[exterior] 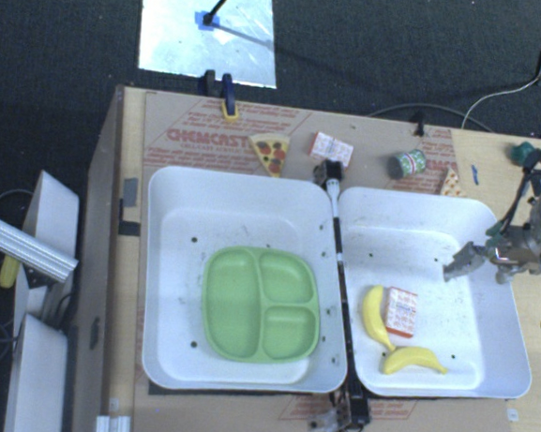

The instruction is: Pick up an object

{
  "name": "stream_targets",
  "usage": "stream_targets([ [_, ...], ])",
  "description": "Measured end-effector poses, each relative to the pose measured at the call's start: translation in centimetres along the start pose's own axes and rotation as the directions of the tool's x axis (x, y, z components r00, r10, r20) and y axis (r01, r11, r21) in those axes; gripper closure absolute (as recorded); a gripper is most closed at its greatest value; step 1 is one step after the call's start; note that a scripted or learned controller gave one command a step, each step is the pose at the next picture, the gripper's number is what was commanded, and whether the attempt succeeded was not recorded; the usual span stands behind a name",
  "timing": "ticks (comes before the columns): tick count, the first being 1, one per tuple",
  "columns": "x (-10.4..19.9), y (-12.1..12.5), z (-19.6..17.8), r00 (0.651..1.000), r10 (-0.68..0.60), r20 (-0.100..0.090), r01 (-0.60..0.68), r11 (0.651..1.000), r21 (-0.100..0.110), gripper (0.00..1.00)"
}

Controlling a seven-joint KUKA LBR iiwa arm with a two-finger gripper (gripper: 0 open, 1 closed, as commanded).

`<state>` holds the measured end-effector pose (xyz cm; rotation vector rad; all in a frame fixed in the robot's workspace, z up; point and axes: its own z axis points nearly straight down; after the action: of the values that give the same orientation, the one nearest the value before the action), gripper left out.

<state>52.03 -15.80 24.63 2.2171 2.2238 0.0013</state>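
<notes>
Reaching in from the right, the arm is cut off; its hand (461, 263) hovers over the right bin (497, 371), finger state indiscernible, above two bananas (375, 315) and a small box (400, 311).

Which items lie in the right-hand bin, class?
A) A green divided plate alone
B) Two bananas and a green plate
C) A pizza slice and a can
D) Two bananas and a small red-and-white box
D: the right bin holds two bananas with a small red-and-white box beside them, while the green divided plate sits in the left bin.
</notes>
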Motion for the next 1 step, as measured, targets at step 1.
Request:
stream_targets([
  [1,7.04,3.51,15.68,1.0,0.0,-0.001,0.0,1.0,0.003,0.0],
])
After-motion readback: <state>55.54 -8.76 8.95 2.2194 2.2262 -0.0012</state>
